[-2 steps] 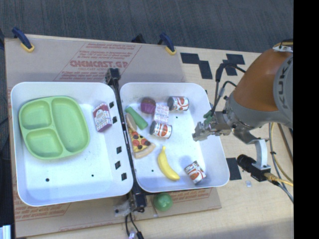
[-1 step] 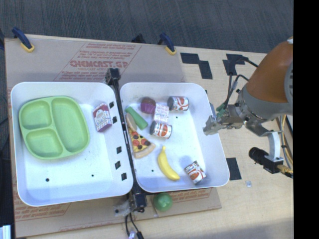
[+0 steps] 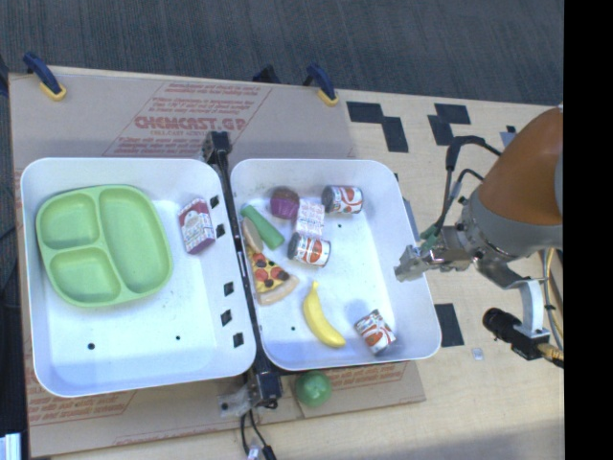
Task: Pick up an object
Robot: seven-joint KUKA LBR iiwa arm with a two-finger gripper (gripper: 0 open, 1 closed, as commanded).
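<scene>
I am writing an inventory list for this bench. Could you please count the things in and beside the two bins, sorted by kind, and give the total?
Cans: 3
Green plate: 1
Dark red packet: 1
Pale packet: 1
Banana: 1
Pizza slice: 1
Green vegetable: 1
Purple item: 1
Green ball outside the bins: 1
Total: 11

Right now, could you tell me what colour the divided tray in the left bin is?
Light green, seen in the camera view: divided tray.

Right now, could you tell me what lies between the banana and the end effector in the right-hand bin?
In the camera view, a small red-and-white can lies near the banana; beyond it come bare bin floor and the right bin's rim, then the end effector.
</scene>
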